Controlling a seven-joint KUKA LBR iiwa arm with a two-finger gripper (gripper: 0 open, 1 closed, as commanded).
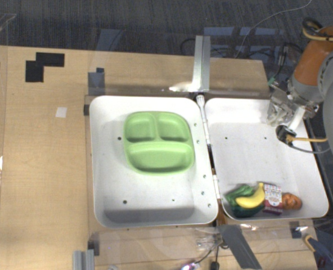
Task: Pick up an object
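Two white bins sit side by side on the desk (pixel 37 151). We see the end effector (pixel 283 116) over the right bin (pixel 251 151), upper right; its opening we cannot tell. A banana (pixel 252 198) among small objects lies lower right; a green tray (pixel 157 141) fills the left bin (pixel 107 167).

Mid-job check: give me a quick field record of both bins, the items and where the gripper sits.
left bin: holds a green divided plate, lying flat
right bin: small pile in its near corner
pile: banana, green item, printed packet, orange-brown item, touching one another
gripper: over the right bin's far right corner, well apart from the pile
held: nothing seen between the fingers
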